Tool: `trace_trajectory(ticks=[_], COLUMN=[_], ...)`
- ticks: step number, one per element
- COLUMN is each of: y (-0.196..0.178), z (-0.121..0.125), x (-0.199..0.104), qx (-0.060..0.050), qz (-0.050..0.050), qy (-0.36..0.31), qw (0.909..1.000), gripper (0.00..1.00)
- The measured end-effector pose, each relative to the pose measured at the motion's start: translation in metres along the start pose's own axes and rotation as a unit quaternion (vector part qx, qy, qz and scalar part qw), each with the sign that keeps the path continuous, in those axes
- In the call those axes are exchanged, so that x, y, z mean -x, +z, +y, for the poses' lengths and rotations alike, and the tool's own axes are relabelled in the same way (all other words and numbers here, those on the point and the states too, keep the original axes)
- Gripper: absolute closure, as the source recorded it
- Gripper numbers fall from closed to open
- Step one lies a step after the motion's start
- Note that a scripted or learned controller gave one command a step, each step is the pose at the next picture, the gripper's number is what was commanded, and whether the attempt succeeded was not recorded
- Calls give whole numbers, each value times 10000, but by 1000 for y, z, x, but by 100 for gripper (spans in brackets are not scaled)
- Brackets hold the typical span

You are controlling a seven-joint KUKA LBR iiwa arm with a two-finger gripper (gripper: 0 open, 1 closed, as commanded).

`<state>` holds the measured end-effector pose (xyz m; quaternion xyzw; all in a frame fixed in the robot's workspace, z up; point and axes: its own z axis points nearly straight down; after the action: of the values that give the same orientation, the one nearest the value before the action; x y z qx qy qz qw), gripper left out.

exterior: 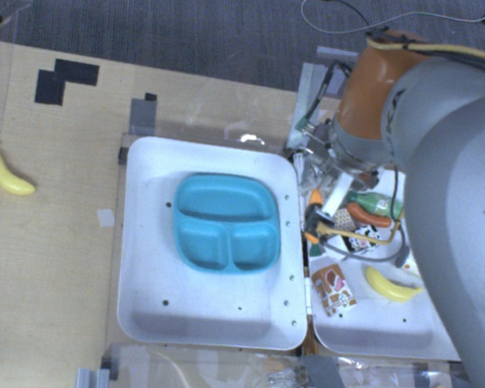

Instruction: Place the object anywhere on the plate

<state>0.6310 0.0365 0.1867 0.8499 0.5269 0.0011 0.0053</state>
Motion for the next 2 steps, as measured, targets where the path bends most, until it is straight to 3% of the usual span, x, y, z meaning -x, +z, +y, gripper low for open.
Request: trace_trajectory(ticks=[1, 2], y=[1, -3], z=[-54, -19], x=[-30, -89], qx=[-46, -43], qz=[27, 15], qy=[-410, 2133], qw=[9991, 9770], gripper=[100, 100])
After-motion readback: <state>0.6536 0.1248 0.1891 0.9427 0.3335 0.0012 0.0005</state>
